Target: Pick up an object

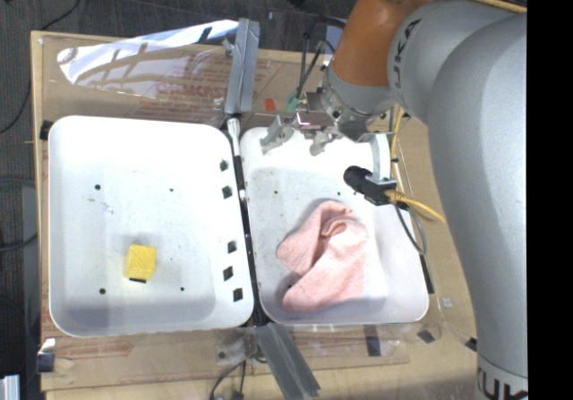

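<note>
The gripper [294, 140] hangs over the far edge of the right bin [407, 300], and its two fingers stand apart with nothing between them. A crumpled pink cloth [327, 255] lies in the near half of that bin, well clear of the gripper. A small yellow block [141, 262] sits alone toward the near side of the left bin [72, 148].

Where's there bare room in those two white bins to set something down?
The left bin has the most: its whole floor is bare apart from the yellow block near the front. In the right bin, only the strip between the divider and the pink cloth is free; the gripper crowds its back edge.
</note>
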### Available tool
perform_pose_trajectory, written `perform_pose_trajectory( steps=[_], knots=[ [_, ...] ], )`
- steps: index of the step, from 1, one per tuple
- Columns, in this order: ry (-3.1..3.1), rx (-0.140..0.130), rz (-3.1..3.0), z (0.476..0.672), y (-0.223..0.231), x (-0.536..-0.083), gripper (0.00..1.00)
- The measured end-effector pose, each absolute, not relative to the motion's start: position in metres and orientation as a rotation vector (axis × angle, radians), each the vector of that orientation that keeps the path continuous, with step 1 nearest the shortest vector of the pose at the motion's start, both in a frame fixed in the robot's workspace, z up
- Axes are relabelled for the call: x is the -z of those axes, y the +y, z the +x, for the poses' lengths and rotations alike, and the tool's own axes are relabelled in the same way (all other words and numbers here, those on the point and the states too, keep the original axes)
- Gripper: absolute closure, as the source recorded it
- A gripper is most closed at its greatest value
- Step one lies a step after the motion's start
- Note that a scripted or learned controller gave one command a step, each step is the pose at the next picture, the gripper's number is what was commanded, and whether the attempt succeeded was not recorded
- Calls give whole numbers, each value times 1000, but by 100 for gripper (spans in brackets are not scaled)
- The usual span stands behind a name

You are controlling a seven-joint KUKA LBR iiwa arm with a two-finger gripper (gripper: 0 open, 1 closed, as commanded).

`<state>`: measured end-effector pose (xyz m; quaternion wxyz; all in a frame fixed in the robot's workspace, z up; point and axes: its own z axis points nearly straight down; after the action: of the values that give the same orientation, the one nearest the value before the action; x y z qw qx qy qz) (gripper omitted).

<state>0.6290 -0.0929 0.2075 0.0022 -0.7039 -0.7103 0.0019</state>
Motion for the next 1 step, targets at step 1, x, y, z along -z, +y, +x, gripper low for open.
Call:
perform_pose_trajectory(
  steps=[1],
  knots=[
    [-2150,-7,-2286,601,-105,-91,0]
  ],
)
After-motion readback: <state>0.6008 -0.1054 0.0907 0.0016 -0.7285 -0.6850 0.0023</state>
